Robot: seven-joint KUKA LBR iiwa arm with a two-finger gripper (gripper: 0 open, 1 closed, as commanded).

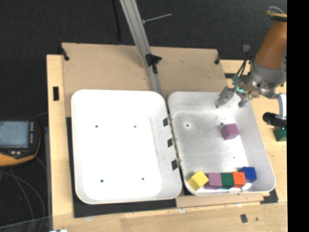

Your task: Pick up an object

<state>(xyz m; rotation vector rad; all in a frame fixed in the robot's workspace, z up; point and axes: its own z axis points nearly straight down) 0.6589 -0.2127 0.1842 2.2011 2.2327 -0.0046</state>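
Purple cube (229,131) stands alone, open floor around; 5 blocks (222,179) crowd near wall.

The scene is being viewed by one fixed camera from above, at a slant. The whole desk (145,62) is being taken in from a fair height, with both white bins, left (82,144) and right (190,105), lying side by side mid-frame.

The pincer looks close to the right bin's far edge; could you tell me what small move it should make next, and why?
Probably shift the pincer toward the near side and lower it over the purple block. That block lies alone mid-bin, apart from the walls, while the yellow block and its neighbours crowd the near wall of the right bin. The pincer's fingers appear spread.
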